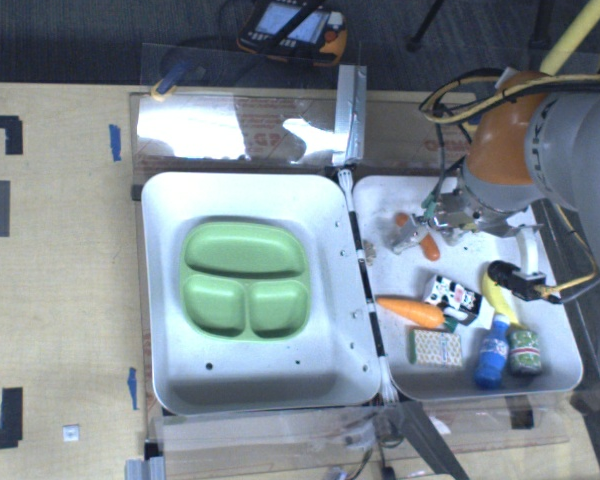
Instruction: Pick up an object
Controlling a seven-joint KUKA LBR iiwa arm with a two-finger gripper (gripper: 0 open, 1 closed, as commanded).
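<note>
Objects in the right bin point(570, 363) number about seven; jaws' state cannot be told.

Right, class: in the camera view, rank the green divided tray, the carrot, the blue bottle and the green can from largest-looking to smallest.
1. Green divided tray
2. Carrot
3. Blue bottle
4. Green can
The bottle and can look close in size, so their order is unsure.

At the upper right of the frame, the arm point(570, 153) is a bulky, rounded grey casing with an orange band point(498, 146) above the wrist. Yellow and black cables point(470, 90) loop over the band, and a small metal gripper point(432, 220) with green touches sits at its end.
</note>
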